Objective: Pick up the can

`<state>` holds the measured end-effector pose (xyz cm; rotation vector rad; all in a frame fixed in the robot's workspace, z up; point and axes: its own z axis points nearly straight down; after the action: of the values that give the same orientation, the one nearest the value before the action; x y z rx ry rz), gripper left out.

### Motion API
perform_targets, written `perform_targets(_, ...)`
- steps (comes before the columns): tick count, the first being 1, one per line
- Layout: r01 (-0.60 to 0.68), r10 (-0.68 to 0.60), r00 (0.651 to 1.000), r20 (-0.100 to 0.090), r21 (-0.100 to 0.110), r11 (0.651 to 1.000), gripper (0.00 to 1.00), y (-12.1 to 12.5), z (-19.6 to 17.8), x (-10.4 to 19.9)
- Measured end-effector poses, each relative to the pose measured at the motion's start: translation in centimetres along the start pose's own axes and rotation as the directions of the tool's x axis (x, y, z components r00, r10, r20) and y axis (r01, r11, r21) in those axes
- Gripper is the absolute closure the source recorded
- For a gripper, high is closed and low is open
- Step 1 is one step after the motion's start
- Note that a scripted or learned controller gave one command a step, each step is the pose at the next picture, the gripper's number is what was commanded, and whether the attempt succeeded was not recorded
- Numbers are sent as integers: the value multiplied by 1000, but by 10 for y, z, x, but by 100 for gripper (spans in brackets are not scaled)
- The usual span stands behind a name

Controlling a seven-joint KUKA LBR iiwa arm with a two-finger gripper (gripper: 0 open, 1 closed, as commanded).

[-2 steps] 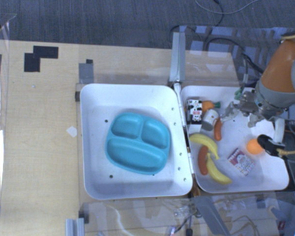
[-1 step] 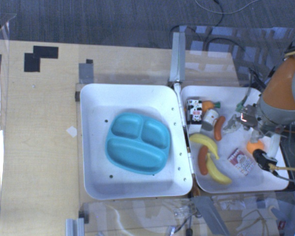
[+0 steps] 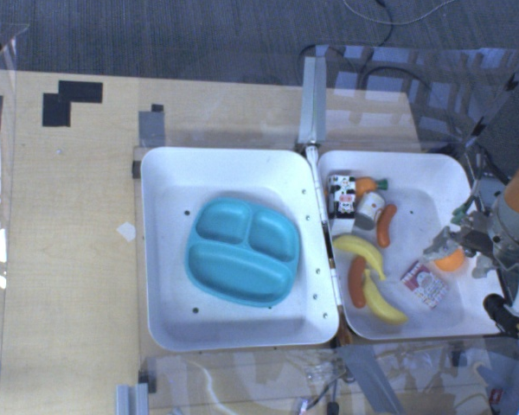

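Claw [image 3: 457,251] hangs above the right bin [image 3: 432,167]; its state unclear, can [image 3: 368,211] apart.

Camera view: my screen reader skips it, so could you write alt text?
The gripper hangs over the right bin, beside an orange fruit. That bin also holds a can, bananas and sausages. The left bin holds a blue divided tray.

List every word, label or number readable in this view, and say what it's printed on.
None can be read.
Black-and-white carton in the right bin: printed marks, too blurred to read.
Red-and-white packet: printing too small to read.
Can: no legible label.
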<state>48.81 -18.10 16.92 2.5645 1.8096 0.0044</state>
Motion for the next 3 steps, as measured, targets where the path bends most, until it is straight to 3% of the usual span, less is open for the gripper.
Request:
perform_targets(1, -36, 36, 999, -1, -7, 999, 0, 13, 63, -8)
perform_targets(2, -8, 8, 1000, -3, -8, 1000, 0, 53, 81, 64)
perform_targets(3, -21, 21, 1000, 1, -3, 1000, 0, 136, -9, 37)
